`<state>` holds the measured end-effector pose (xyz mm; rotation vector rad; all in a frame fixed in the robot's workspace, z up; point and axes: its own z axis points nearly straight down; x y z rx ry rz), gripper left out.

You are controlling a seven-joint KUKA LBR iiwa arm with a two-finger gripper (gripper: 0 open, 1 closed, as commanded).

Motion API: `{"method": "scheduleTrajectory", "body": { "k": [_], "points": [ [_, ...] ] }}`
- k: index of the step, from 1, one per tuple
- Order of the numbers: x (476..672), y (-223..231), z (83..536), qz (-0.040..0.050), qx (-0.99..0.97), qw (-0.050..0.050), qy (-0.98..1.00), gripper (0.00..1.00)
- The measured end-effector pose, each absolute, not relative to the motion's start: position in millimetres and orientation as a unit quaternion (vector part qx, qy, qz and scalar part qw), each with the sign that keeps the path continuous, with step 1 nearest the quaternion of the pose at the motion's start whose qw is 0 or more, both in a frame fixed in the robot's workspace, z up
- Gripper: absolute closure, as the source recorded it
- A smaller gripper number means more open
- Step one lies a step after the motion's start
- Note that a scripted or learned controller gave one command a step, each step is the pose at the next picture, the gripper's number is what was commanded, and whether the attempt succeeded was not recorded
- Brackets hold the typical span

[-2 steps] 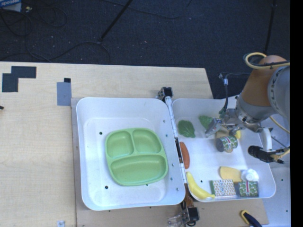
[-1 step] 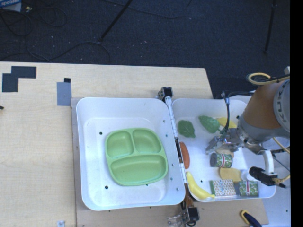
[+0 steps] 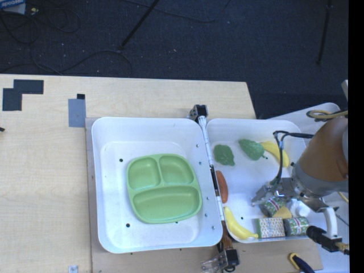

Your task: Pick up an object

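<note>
Down at four o'clock in the right bin [image 3: 296,128], the hand [image 3: 272,197] sits low among a tight cluster of toys; how wide it is spread, or whether anything is caught in it, I cannot tell, because the metal parts blur into the clutter beneath the arm [image 3: 324,158].

Directly under it lies a yellow wedge-shaped piece [image 3: 281,211], touching two small printed boxes [image 3: 272,227], one tan [image 3: 272,227] and one greenish [image 3: 295,226], side by side toward five o'clock. That crowding is the likely trouble: a closing grip could catch an edge of two pieces at once, or nudge the wedge aside so it slips free on the lift. The bin wall nearby also leaves little room to approach.

Further out, at seven o'clock, lies a yellow banana [image 3: 238,225] by the divider, with a red-orange sausage-like piece [image 3: 222,187] just above it. A second banana [image 3: 276,151] rests at twelve o'clock beside two green leafy pieces [image 3: 250,149], one darker [image 3: 223,154] and one lighter [image 3: 250,149].

Across the divider, the left bin [image 3: 108,198] holds one green three-compartment tray [image 3: 164,187]. Both bins sit on the pale wooden worktop [image 3: 45,181].
</note>
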<state>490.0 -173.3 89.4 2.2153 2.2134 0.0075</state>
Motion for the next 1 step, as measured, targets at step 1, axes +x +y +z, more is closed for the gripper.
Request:
{"method": "scheduleTrajectory", "body": {
  "k": [1],
  "points": [
    [475.5,-206.8,132.3,-0.001,0.708,-0.003,0.706,0.0]
  ]
}}
